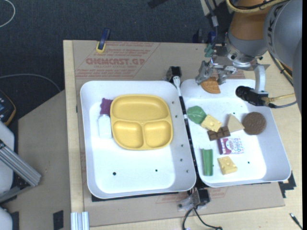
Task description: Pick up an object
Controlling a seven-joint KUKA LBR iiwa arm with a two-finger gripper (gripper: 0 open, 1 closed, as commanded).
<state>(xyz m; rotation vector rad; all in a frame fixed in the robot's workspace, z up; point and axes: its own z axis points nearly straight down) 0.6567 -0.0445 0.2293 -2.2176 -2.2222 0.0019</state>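
My gripper (212, 76) hangs over the far left corner of the right bin (278, 152). A small orange-brown piece like a bread slice (210, 86) sits right under the fingertips, between them or just below; I cannot tell if it is off the bin floor. In the right bin lie a green leaf-shaped piece (195, 113), a yellow cheese wedge (211, 123), a pale wedge (234, 123), a brown round cookie (253, 122), a dark brown piece (218, 133), a pink-and-white packet (231, 145), a green stick (207, 161) and a yellow cheese cube (227, 165).
The left bin (96, 166) holds a yellow sectioned plate (141, 120), with a purple item (105, 106) and a white bottle (104, 126) at its left side. A black cylinder (249, 95) on the arm's cable overhangs the right bin's far edge.
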